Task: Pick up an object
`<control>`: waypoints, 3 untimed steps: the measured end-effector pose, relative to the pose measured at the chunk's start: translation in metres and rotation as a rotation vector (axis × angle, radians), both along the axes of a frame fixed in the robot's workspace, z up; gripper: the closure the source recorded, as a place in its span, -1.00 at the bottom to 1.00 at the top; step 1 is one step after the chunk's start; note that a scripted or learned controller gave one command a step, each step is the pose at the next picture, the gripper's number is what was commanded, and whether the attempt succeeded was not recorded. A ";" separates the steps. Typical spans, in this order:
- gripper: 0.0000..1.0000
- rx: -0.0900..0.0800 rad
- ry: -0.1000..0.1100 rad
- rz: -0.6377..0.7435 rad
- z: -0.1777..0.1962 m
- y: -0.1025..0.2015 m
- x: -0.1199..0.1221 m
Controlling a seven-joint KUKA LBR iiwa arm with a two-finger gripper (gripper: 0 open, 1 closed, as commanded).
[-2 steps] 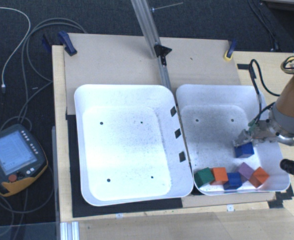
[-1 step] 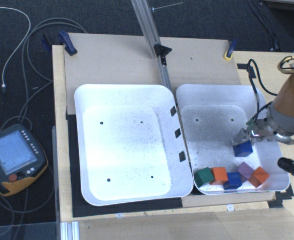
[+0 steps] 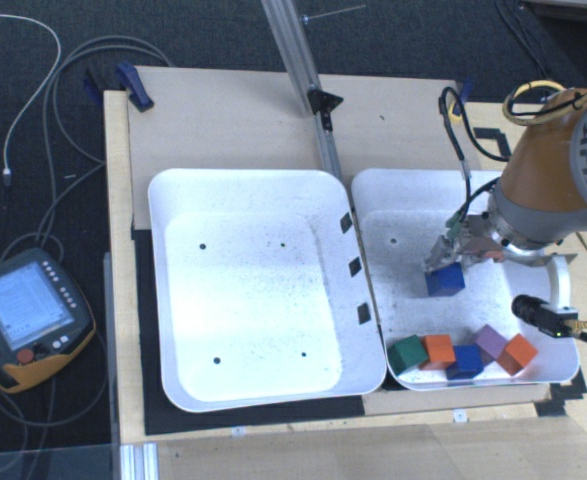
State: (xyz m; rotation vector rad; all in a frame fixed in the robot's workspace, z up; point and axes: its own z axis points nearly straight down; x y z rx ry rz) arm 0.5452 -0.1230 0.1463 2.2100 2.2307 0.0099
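Claw [image 3: 446,260] pinching blue cube [image 3: 445,280] — right bin [image 3: 393,218] holds five more blocks [image 3: 463,353].

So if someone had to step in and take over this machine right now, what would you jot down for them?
Pincer: low in the right bin, right above a blue block; whether it grips that block cannot be told from this view.
Other blocks: green, orange, another blue, purple and a second orange sit in a row along the right bin's near edge.
Done: arm is down at the blue block.
Left: confirm the grip, then lift the block clear.
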 end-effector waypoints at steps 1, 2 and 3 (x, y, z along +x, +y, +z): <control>1.00 0.000 -0.001 0.001 0.056 0.093 0.025; 1.00 -0.002 -0.002 -0.005 0.116 0.108 0.024; 1.00 0.001 0.005 0.001 0.130 0.182 0.005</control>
